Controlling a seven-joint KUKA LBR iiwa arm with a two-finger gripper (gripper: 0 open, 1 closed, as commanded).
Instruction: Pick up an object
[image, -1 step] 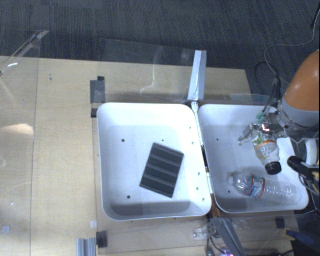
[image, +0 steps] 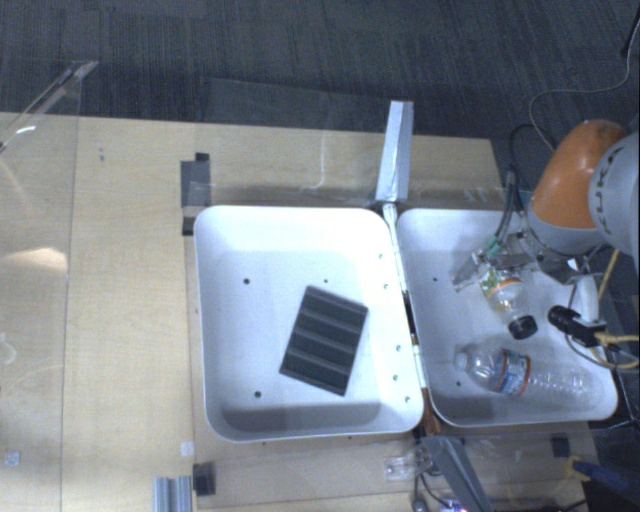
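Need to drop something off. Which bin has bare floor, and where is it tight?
Left bin: bare floor all around the dark ribbed pad, widest toward the back wall and left wall. Right bin: a bare patch at its back left, beside the divider. Crowded: the gripper over the middle, a black cap, and a clear bottle along the front.

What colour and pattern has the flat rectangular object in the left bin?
Dark grey, with ridged stripes, in the camera view.

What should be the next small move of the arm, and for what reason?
Probably a short descent with a slight shift toward the clear plastic bottle. The gripper hangs in the right bin, with nothing visibly between its fingers, and the bottle lies on its side just in front of it, near a small black cap.
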